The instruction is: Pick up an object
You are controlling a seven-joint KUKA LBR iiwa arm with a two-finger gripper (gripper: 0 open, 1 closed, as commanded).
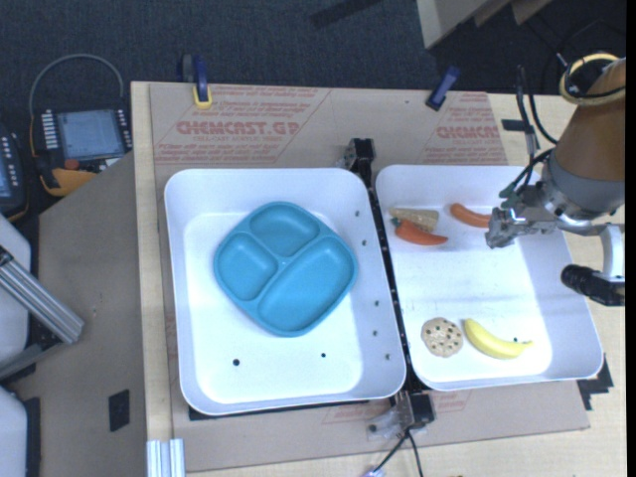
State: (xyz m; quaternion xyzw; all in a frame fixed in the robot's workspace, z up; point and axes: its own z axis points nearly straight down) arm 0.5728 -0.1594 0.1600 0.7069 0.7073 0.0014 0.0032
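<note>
From the overhead camera I see dark carpet around a board-topped bench [298, 117] that carries two shallow white bins side by side. The left bin [199, 366] holds only a blue divided plate [286, 266], lying flat near its middle. The food items all sit in the right bin [497, 296], which I judge to be the source for picking.

The tool [505, 225] hangs over the upper right part of the right bin, at the end of the grey arm [586, 157] reaching in from the right. I cannot tell how its grasp stands, and I see nothing held in it.

The sausage [469, 214] lies just to the tool's left, the closest item. The carrot [419, 233] and a pale wedge [415, 217] lie further left, touching. The cookie [441, 337] and banana [495, 341] sit well apart from it, toward the bin's near edge.
</note>
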